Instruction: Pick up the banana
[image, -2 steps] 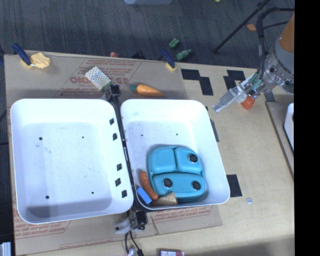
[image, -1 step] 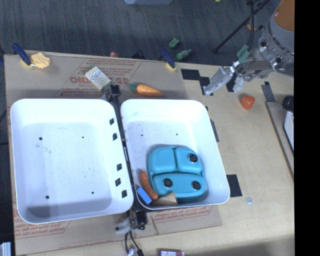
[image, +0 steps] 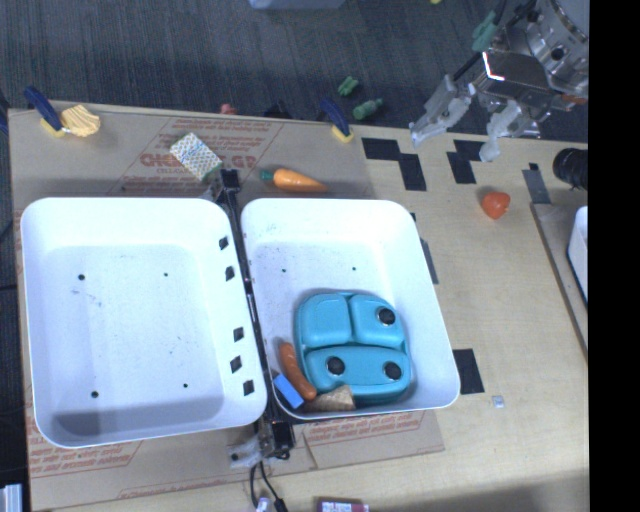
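Note:
My gripper (image: 460, 137) hangs above the bench beyond the far right corner of the right bin (image: 425, 300), well outside it. Its two grey fingers (image: 432, 122) are spread wide with nothing between them, so it is open. In the right bin lies a big blue moulded piece (image: 352, 348) with compartments. Tucked against its near left side are a small orange stick (image: 288, 357), a blue block (image: 291, 391) and a tan wedge (image: 336, 398). I cannot tell whether any of these is the banana.
The left bin (image: 40, 300) adjoins the right one. Behind the bins lie an orange carrot (image: 293, 180), a patterned packet (image: 196, 153) and a yellow lump (image: 80, 122) by a blue clip (image: 42, 105). A red-orange ball (image: 495, 205) sits right of the bin.

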